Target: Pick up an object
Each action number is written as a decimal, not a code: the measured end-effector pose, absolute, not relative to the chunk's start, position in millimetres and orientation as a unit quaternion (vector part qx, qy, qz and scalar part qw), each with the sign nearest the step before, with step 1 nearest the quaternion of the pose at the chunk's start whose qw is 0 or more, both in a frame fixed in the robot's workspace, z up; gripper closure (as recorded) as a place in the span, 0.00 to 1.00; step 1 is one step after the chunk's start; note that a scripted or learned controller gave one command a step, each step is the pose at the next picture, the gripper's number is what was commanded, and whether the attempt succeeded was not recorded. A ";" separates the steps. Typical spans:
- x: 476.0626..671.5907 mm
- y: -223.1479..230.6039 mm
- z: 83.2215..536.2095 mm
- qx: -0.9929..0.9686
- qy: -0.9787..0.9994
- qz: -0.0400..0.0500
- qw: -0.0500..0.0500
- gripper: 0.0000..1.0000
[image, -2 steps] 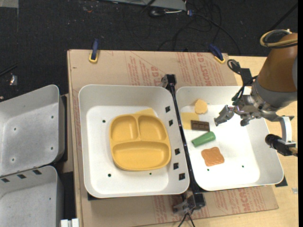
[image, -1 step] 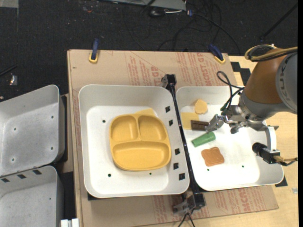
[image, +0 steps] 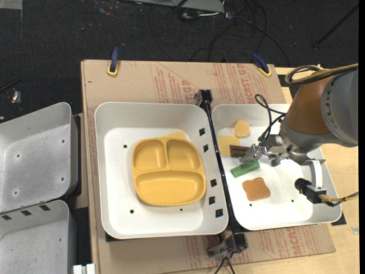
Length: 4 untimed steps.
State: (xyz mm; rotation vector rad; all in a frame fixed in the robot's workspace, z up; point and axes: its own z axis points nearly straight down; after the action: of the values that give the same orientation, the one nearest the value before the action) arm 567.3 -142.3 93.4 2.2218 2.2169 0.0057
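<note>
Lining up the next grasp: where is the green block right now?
The green block lies in the right bin, near its left wall, just above-left of the toast slice and beside the gripper.

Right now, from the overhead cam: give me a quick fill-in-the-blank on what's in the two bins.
1. The yellow divided tray lies in the ____ bin.
2. The end effector is over the ____ bin.
3. The slice of toast lies just below a ____ block.
4. The tray has ____ compartments.

Missing words: left; right; green; three
</note>
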 end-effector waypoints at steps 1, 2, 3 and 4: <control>566.1 -142.3 102.9 0.708 0.706 0.000 0.001 1.00; 568.1 -132.2 159.5 0.706 0.708 0.001 0.002 1.00; 560.6 -135.6 206.2 0.706 0.708 0.001 0.001 1.00; 561.4 -135.6 220.6 0.706 0.708 0.001 0.001 1.00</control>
State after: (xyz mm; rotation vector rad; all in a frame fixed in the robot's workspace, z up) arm 561.4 -135.6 220.6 2.2173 2.2225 0.0017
